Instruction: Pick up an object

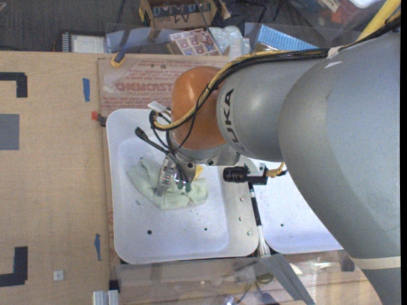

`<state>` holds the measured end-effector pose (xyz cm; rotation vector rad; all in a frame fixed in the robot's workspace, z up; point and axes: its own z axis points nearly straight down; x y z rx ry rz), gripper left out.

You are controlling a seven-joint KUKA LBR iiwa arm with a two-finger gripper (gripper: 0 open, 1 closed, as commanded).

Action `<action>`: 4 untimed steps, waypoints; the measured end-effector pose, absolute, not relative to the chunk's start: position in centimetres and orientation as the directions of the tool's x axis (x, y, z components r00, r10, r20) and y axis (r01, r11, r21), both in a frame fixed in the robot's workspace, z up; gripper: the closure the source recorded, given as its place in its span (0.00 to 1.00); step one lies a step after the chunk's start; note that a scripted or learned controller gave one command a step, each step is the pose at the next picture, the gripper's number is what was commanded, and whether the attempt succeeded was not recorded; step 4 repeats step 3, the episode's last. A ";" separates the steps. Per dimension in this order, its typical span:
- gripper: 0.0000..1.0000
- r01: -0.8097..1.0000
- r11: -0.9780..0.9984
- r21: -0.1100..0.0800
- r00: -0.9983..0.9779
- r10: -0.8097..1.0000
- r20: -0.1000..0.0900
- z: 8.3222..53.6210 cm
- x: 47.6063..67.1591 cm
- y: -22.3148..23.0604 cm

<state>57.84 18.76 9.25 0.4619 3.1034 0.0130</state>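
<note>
Green cloth (166, 191) under lowered pincer (175, 180)

You have two bins (127, 234), one pale green cloth (152, 184), one arm (299, 107) and one gripper (173, 182).

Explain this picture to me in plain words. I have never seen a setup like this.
This is one camera fixed above a bench, looking down at a slant. The big grey machine coming in from the right is a robot arm, with an orange band above its wrist. At its tip is the gripper, its grasping part, lowered onto a crumpled pale green cloth. The cloth lies in the left white bin; a second bin sits beside it. Whether the cloth is actually gripped cannot be seen.
</note>
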 end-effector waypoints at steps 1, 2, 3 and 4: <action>1.00 0.405 0.914 0.024 -0.914 0.406 -0.012 9.3 56.7 16.8; 1.00 -0.066 0.998 0.005 -0.998 -0.066 -0.003 9.2 58.9 17.3; 1.00 0.215 0.977 0.013 -0.976 0.215 -0.026 9.4 55.2 17.8; 1.00 0.215 0.977 0.013 -0.976 0.215 -0.026 9.4 55.2 17.8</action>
